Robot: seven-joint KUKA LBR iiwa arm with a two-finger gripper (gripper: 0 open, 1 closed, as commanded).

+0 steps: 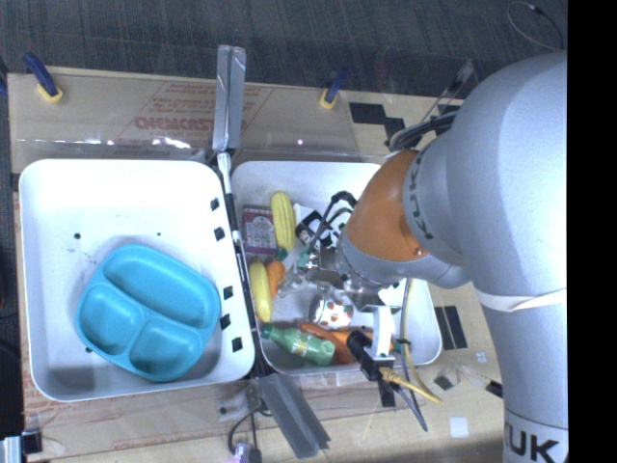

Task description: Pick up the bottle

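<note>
The bottle (300, 344) is green with a paler label and lies on its side along the near wall of the right bin (428, 343). An orange carrot-like piece (331, 335) rests against its right end. My gripper (326, 289) hangs low over the middle of this bin, just above and slightly right of the bottle. The orange-banded wrist (386, 222) and cables hide much of it. Nothing of the bottle is lifted; it rests on the bin floor.
Also in the right bin are a yellow corn cob (281, 218), a maroon box (258, 230), a yellow banana-like piece (259, 291), an orange piece (277, 275) and a white-and-red item (334, 313). A blue divided plate (147, 309) lies in the left bin (58, 210).
</note>
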